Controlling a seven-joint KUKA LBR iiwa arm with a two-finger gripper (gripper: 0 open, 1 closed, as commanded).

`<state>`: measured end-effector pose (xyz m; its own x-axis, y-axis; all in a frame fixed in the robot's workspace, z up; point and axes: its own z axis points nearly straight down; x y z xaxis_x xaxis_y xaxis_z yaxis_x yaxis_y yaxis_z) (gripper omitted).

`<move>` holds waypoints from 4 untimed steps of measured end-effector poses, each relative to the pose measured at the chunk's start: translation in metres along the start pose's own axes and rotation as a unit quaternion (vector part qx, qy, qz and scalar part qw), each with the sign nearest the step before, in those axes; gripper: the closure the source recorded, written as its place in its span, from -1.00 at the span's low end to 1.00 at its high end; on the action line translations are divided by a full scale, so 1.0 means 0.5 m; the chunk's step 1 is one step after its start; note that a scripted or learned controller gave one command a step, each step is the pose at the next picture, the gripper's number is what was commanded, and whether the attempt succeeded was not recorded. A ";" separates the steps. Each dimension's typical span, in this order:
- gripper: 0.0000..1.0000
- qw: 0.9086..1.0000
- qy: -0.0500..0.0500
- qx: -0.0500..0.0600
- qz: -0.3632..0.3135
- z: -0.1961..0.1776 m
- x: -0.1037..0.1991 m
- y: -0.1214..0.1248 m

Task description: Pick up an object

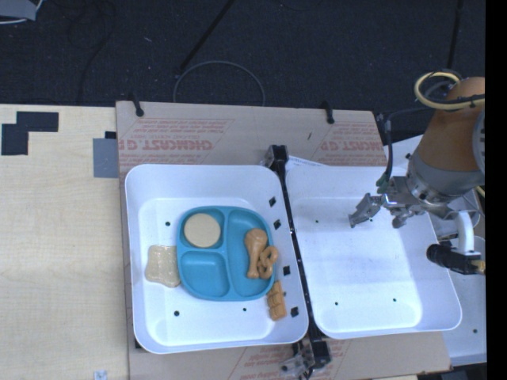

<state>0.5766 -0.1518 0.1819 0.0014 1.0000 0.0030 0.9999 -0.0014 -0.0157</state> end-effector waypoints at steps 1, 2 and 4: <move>-1.00 1.000 -0.001 -0.006 -0.001 -0.014 0.000 0.006; -1.00 1.000 -0.001 -0.004 0.000 0.098 -0.019 0.009; 1.00 1.000 -0.001 -0.006 0.001 0.169 -0.020 0.009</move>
